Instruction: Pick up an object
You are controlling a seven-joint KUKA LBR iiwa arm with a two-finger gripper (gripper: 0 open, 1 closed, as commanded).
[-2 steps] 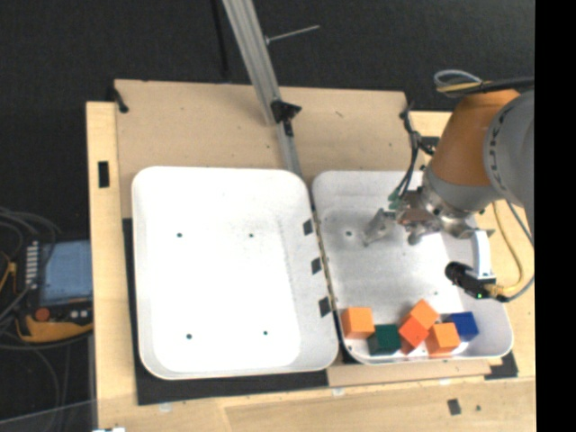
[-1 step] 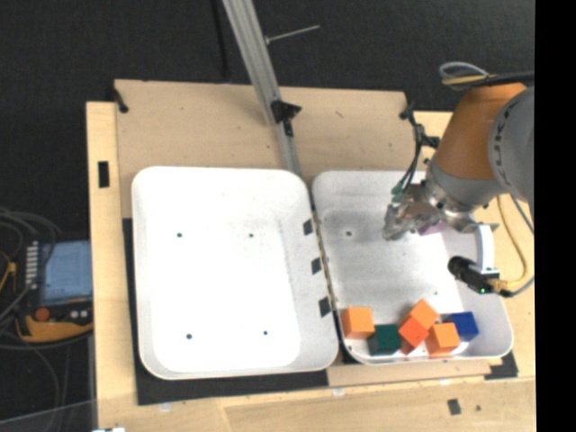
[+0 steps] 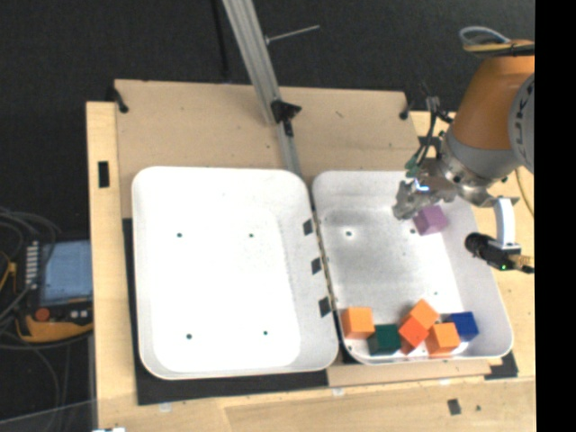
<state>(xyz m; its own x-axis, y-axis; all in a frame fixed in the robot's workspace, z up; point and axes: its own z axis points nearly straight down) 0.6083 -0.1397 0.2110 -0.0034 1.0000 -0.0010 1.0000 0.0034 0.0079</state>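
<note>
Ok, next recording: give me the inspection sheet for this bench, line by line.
Surface: wooden bench bearing two shallow white bins, left bin and right bin, side by side.
Job's things: purple block in the right bin's far part; along its near edge, three orange blocks, a green block and a blue block.
Clutter: nothing seen.
Grippers: claw low over the right bin, right beside the purple block; grasp cannot be judged.
Cables: bundle on the floor at left.
Surroundings: metal rail slanting over the bench; blue-faced device at left.
</note>
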